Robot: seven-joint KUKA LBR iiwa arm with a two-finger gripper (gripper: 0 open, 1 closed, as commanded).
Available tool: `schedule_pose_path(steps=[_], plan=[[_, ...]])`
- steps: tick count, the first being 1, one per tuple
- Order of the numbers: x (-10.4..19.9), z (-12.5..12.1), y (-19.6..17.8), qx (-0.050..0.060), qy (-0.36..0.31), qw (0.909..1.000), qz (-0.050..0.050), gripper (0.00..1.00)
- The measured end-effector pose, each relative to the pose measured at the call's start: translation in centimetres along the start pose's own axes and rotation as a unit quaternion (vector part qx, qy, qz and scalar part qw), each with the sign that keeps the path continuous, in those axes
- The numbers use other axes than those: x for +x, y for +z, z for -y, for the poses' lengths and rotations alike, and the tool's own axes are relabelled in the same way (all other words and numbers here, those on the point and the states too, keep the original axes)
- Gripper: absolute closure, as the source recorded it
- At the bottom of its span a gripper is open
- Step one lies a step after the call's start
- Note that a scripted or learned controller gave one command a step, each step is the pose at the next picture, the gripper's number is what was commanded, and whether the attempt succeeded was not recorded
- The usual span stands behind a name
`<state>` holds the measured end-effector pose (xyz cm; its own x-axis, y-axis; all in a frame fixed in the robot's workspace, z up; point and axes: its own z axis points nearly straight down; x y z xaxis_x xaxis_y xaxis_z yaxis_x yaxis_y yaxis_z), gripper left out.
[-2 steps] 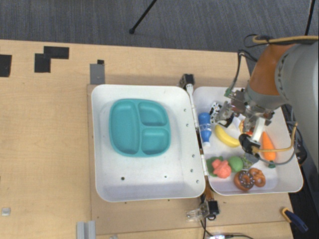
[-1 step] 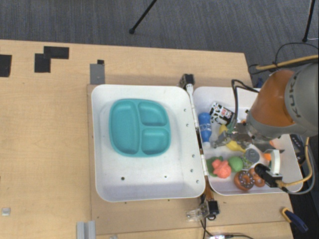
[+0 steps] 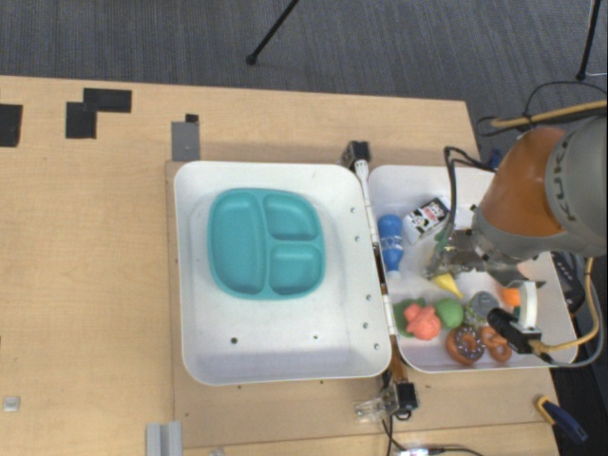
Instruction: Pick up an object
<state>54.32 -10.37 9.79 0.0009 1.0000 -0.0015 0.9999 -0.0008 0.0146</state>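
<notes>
We are seeing the gripper [image 3: 446, 262] reaching down into the right bin [image 3: 410, 184] at the frame's lower right, but we cannot tell its state, since the arm [image 3: 532, 198] is hiding much of it. A yellow object [image 3: 445, 281] is lying just beneath it, partly covered. Nearby are lying a blue toy [image 3: 390, 228], an orange-pink toy [image 3: 423, 322] and a chocolate doughnut [image 3: 465, 347]. The teal divided plate [image 3: 266, 243] is sitting in the left bin [image 3: 285, 350].

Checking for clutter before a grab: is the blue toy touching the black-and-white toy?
Apart. The camera view shows bare white bin floor between the blue toy and the black-and-white toy.
</notes>
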Motion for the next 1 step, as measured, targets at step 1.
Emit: schedule_pose_path(steps=[1], plan=[[5.09,4.93,-9.23,0.007,0.003,1.0000,-0.001,1.00]])
